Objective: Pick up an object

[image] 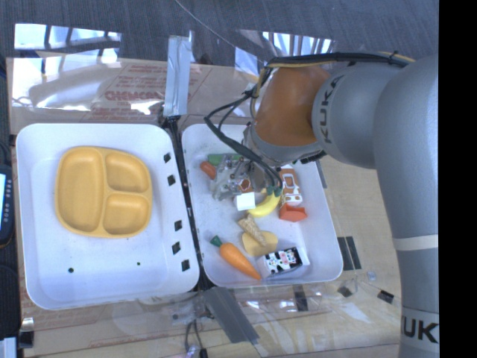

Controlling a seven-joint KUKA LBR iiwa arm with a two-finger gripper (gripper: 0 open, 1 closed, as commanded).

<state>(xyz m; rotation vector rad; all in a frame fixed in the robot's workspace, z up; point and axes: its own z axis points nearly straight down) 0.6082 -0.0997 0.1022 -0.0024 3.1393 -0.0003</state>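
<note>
My gripper [237,185] reaches down into the right bin [324,263] under the orange wrist band, its tip among the toys near the bin's middle. Right beside it lie a yellow banana [267,206] and a small white block [245,201]. A red and white carton [291,197] sits to the right of the banana. Closer to the front lie an orange carrot [238,257], a tan pastry piece [256,236] and a black and white cow-print box [283,261]. A small orange and green item [209,165] lies at the bin's back left.
The left bin [45,267] holds a yellow divided plate [104,191]. A black hinge strip [181,200] runs between the bins. The grey arm [387,125] covers the right bin's back right corner. Cardboard and tape lie behind the bins.
</note>
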